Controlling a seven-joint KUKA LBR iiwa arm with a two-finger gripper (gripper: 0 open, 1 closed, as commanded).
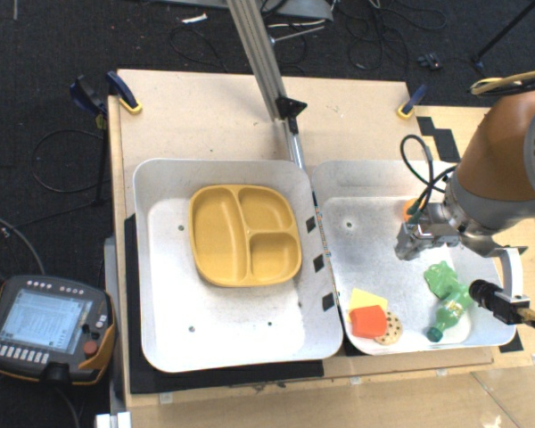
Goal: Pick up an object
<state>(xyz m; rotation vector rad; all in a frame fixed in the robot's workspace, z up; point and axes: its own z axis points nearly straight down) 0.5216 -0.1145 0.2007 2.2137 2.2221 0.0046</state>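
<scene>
I count two white bins side by side on the counter [205, 105]. The left bin [160, 328] carries one yellow tray [246, 234] with three compartments, sitting near its middle. The right bin [357, 230] carries the loose items, all gathered toward its near right corner: one green leafy piece [441, 279], one green bottle [448, 317] lying on its side with a blue cap toward me, one yellow wedge [367, 299], one orange-red block [368, 321] overlapping that wedge, and one round tan cracker [391, 329] touching the block's right side. That makes five small items I can pick from.

My arm [504, 163] comes in from the right, with the tool [412, 239] over the right bin, just left of the green leafy piece and above the yellow wedge. I cannot tell from here whether the tool is released or clenched, and I see nothing between its tips.

The counter is pale wood-coloured board with one blue-and-yellow clamp [125, 92] at the far left corner and one [410, 103] at the far right. One slanted metal post [259, 47] rises from between the bins. Around the counter the floor [45, 176] is dark carpet strewn with black cables. One teach pendant [45, 326] with a lit screen lies at the lower left.
</scene>
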